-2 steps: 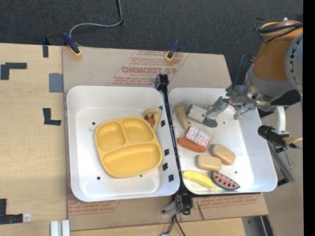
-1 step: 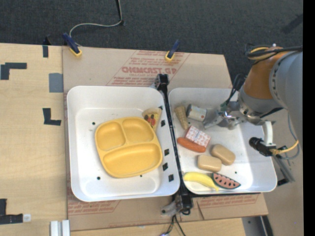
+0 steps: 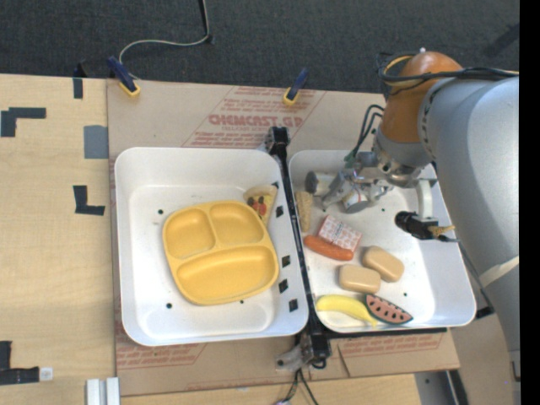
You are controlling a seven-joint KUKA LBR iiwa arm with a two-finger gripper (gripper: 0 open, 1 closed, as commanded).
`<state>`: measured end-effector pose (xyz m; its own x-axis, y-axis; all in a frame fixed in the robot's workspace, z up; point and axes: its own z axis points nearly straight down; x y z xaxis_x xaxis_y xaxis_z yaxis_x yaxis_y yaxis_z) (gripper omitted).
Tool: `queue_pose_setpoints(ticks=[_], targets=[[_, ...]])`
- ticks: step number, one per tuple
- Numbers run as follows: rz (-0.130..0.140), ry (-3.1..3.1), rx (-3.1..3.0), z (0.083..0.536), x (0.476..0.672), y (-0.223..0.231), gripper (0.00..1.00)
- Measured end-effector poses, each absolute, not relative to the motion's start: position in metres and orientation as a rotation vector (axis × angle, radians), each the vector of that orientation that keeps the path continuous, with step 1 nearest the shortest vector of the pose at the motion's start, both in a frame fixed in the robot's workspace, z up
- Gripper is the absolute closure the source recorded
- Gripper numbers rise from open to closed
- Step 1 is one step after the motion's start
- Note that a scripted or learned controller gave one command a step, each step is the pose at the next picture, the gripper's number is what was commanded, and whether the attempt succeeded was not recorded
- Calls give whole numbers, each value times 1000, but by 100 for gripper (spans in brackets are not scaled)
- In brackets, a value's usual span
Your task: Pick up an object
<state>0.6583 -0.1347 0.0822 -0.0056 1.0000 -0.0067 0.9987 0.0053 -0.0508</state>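
My gripper point(image 3: 321, 189) reaches into the back left part of the right bin point(image 3: 439, 298), low over its floor. Its two grey fingers stand apart, open, with nothing between them. Just in front of it lie a pink checkered packet point(image 3: 341, 230) and an orange carrot-like piece point(image 3: 323, 247). A pale yellow piece point(image 3: 304, 210) rests against the bin's left wall, beside the fingers. Further forward are two tan bread-like pieces point(image 3: 360, 278) point(image 3: 385, 263), a banana point(image 3: 341, 308) and a watermelon slice point(image 3: 389, 312).
The left bin point(image 3: 135, 251) holds a yellow divided plate point(image 3: 221, 251) and a small pizza-like piece point(image 3: 261, 200) at its back right corner. A black divider with clips point(image 3: 287, 218) runs between the bins. The grey arm point(image 3: 472, 167) covers the right bin's right side.
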Motion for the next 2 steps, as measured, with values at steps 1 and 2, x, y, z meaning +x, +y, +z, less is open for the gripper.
queue_pose_setpoints(ticks=[1, 2], targets=[[68, -2200, -2191, 91, 657, -134, 100], [-3, -2226, -2219, 227, 637, -63, 100]])
